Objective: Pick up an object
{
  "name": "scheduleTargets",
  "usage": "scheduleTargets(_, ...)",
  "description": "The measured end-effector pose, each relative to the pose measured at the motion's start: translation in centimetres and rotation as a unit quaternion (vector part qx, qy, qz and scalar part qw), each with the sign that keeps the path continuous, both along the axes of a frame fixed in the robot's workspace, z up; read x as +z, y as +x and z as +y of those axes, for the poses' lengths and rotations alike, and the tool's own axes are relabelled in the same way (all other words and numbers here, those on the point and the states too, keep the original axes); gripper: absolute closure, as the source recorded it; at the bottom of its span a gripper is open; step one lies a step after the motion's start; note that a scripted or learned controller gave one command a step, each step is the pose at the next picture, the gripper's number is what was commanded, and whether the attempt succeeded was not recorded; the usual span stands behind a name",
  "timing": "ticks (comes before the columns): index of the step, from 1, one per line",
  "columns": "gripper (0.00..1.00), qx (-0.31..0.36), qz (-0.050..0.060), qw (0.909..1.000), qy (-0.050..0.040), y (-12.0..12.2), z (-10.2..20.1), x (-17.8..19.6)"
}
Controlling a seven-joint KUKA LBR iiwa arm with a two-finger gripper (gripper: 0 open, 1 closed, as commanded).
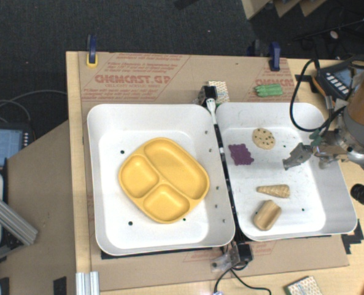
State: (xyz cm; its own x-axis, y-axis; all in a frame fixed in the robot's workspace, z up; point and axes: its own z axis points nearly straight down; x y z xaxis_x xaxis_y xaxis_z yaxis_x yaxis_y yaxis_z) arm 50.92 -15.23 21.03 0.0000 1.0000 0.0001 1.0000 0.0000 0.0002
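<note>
Objects for picking lie in the right bin point(329, 220): a round cookie point(264, 138) with dark chips near its far edge, a purple piece point(240, 154) just inside its left wall, a pale cone-shaped piece point(274, 191) lying on its side near the middle, and a tan cylinder-like block point(266, 215) close to the near edge. All four rest apart from one another on the white floor of the bin. The end effector point(298, 157) hangs over the right part of this bin, between the cookie and the cone, with one grey finger pointing left; nothing is seen between its fingers, and whether they are apart or together cannot be told. The arm point(356, 125) comes in over the bin's right wall, with black cables looping above it.

The left bin point(102, 165) touches the right bin along their shared wall and carries a yellow three-compartment plate point(163, 180) near its centre. On the surface point(145, 75) beyond the bins lies a small green item point(268, 90) near the far edge, behind the right bin. Blue clamps point(91, 50) grip the far edge of the surface.
</note>
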Motion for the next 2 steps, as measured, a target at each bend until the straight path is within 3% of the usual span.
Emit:
scheduleTargets(1, 0.0, -0.002, 0.0, 1.0, 0.0022, -0.9, -1.8, -12.9)
scheduleTargets(2, 1.0, -0.001, -0.007, 1.0, -0.0018, -0.5, -1.9, -11.1)
